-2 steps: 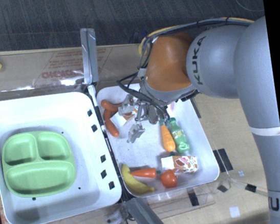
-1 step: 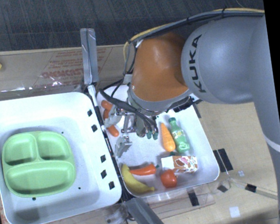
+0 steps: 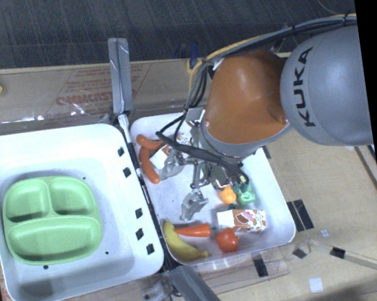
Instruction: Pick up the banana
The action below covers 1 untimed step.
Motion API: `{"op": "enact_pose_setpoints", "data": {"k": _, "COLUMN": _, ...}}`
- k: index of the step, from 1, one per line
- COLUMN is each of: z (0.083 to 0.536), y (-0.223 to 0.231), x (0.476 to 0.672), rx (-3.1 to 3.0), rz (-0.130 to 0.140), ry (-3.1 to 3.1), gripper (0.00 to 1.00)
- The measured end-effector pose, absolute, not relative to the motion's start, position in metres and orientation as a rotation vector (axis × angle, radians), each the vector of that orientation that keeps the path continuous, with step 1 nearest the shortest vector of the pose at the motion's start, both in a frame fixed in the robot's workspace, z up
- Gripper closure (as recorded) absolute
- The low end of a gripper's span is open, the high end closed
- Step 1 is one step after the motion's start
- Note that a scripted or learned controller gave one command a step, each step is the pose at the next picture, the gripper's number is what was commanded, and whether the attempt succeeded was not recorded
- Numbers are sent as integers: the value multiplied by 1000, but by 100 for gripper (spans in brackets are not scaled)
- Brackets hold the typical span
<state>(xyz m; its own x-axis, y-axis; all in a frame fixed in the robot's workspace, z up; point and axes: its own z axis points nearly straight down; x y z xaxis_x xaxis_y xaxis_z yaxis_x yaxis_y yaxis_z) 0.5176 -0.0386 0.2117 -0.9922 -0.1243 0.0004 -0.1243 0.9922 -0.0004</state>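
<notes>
The yellow banana point(image 3: 179, 246) lies curved in the front left corner of the right bin point(image 3: 277, 196). An orange carrot point(image 3: 194, 232) rests across its upper side. My gripper point(image 3: 187, 189) hangs over the middle of that bin, a short way behind the banana and apart from it. Nothing shows in its grasp. The grey arm with its orange band point(image 3: 244, 100) covers the bin's back right part.
A red tomato point(image 3: 227, 240) and a small carton point(image 3: 244, 220) sit right of the banana. A small orange fruit point(image 3: 228, 194) and a green item point(image 3: 246, 197) lie under the arm. Orange sausages point(image 3: 147, 160) lie at the back left. The left bin point(image 3: 27, 287) holds a green divided plate point(image 3: 50, 218).
</notes>
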Motion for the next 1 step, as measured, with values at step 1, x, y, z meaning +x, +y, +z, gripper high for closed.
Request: {"op": "enact_pose_setpoints", "data": {"k": 1, "z": 212, "y": -39, "x": 518, "rx": 196, "rz": 1, "ry": -3135, "gripper": 0}}
